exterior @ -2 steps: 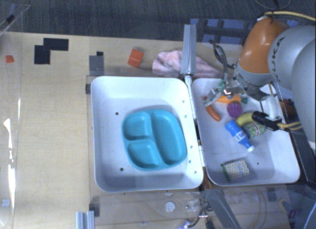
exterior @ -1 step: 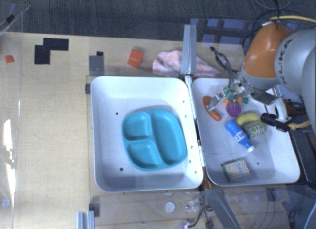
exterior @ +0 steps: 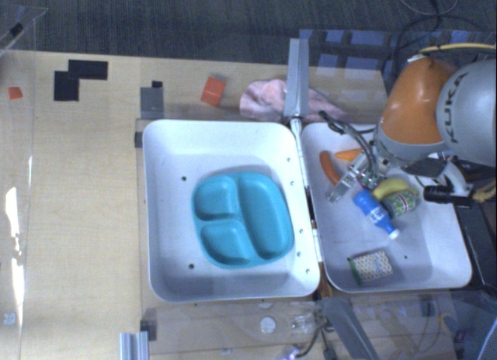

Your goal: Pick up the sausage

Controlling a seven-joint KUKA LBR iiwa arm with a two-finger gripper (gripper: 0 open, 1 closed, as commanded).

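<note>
We are looking at a robotics lab, not a home or shop: a grey industrial arm (exterior: 466, 118) with an orange band reaches in from three o'clock over a pale wooden bench (exterior: 78, 219) that carries two shallow white bins (exterior: 167, 273) side by side, the left one holding a blue divided tray (exterior: 242, 219). At ten o'clock we see black marker shapes (exterior: 78, 77) stuck flat on the bench top, at twelve o'clock an upright metal post (exterior: 296, 79) between the bins, and at one o'clock loose cables (exterior: 427, 1) trailing over dark carpet (exterior: 194, 1). Along six o'clock we note metal brackets (exterior: 133, 344) fixed at the bench edge.
</note>
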